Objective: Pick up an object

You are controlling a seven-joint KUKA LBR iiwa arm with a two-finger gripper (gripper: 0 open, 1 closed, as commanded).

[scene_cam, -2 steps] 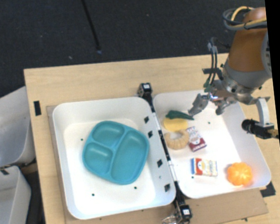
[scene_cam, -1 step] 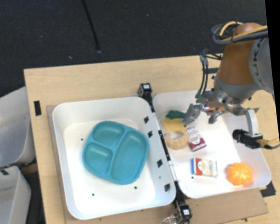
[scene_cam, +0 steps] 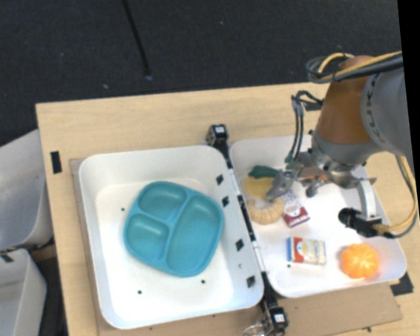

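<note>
Grey gripper (scene_cam: 281,187) low over a pale yellow ring (scene_cam: 264,199) in right bin (scene_cam: 389,271), grip state unclear

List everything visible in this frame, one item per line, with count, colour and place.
Bins: two, white, side by side on the bench.
Divided plate: one, blue, left bin.
Orange: one, orange, right bin, near corner.
Small box: one, white with red and blue, right bin, beside the orange.
Small carton: one, red and white, right bin, middle.
Round pale item: one, yellowish, right bin, left side.
Green item: one, right bin, far left.
Arm: one, grey with orange band.
Gripper: one, over the pale item.
</note>
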